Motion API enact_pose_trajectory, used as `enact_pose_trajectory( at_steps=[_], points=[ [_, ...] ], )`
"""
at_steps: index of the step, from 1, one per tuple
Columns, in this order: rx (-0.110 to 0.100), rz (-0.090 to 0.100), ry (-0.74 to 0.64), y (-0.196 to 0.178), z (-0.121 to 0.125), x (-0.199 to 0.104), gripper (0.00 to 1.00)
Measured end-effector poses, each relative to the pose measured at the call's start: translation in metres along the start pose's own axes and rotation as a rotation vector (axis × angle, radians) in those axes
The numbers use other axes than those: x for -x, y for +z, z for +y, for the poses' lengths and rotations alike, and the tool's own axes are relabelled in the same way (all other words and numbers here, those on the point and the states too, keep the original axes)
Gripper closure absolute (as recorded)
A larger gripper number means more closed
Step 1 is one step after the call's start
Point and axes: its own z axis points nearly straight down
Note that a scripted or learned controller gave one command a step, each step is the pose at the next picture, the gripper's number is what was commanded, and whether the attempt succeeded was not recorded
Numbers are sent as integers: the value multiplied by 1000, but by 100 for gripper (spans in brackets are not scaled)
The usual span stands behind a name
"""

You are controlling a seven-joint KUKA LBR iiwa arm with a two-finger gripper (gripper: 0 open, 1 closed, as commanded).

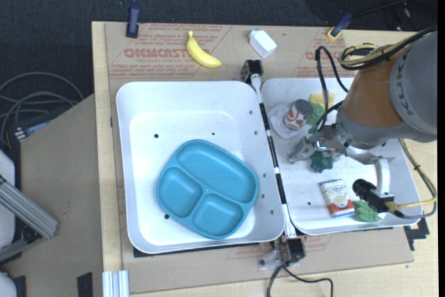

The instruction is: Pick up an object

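Grey metal is crowding the right bin [410,181] as the arm is leaning in over it, and the tool [316,148] is hanging low near the bin's middle. Its state I cannot tell from this angle; the wrist is covering too much of it.

Taking the tool as the landmark: a dark green object [320,162] is lying just beside it, on the side toward the camera, so close that the two may be touching, though nothing is showing a grip. That looks like the likeliest target. It is small and lumpy, with no clear long axis to line up on, so the approach angle probably matters little; the drop needs to go slightly toward the bench's near edge.

Farther that same way, a small red and white box [334,195] is lying flat, its long side running roughly toward the near rim. Beyond the tool, toward the bin's far wall, a clear cup [292,117] is resting. Well off to the other side, a blue divided plate [206,188] is sitting in the left bin [132,122].
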Motion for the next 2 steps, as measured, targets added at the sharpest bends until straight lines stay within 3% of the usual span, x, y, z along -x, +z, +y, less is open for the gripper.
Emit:
enact_pose_trajectory(
  at_steps=[1,2],
  points=[
    [3,-1,1,-10,1,0,100],
    [3,-1,-2,-100,-11,-78,100]
  ],
)
